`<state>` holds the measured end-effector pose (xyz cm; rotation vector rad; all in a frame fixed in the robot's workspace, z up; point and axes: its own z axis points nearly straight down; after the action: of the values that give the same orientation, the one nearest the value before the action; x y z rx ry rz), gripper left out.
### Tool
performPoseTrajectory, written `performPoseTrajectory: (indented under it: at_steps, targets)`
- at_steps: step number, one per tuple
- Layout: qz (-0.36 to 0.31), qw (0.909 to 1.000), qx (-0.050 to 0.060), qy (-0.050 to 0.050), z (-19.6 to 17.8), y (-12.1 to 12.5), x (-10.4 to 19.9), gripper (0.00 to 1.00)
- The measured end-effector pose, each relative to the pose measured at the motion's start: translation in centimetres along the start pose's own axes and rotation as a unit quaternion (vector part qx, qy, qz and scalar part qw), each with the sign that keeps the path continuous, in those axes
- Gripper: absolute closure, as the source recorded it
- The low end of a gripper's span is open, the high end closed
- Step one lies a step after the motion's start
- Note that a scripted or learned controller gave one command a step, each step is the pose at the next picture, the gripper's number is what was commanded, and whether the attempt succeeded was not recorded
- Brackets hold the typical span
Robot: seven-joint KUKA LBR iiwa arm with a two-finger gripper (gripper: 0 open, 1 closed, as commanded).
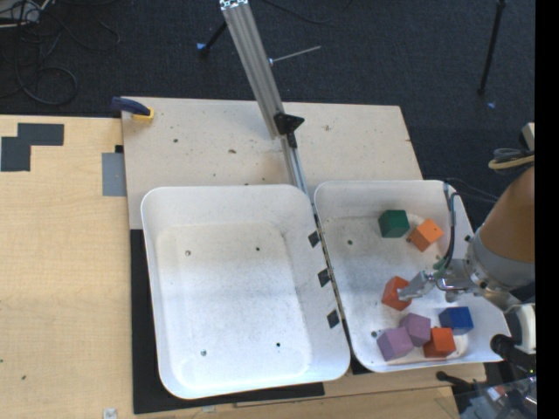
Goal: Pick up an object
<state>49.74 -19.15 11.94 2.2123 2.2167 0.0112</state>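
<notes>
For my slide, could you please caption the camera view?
Gripper at a red block among colored blocks in the right bin.

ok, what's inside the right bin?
Right bin: green block, two orange blocks, red block at the gripper, blue block, two purple blocks. Arm covers the far-right edge.

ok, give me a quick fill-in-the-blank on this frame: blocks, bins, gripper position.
1. All the blocks lie in the ____ bin.
2. The gripper is right beside the ____ block.
3. Farthest from the camera in that bin, next to the orange block, sits the ____ block.
4. The number of purple blocks near the bin's front edge is ____.

Missing words: right; red; green; two
</notes>
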Motion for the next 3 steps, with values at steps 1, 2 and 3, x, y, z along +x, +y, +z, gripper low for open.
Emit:
performPoseTrajectory:
  at_steps: [1,2,3]
  targets:
    - [0.0,1.0,-0.002,0.0,0.3,0.2,0.0,0.0]
    - [0.003,1.0,-0.003,0.001,-0.7,0.3,-0.2,1.0]
    - [0.001,1.0,0.004,0.0,-6.4,0.9,-1.1,1.0]
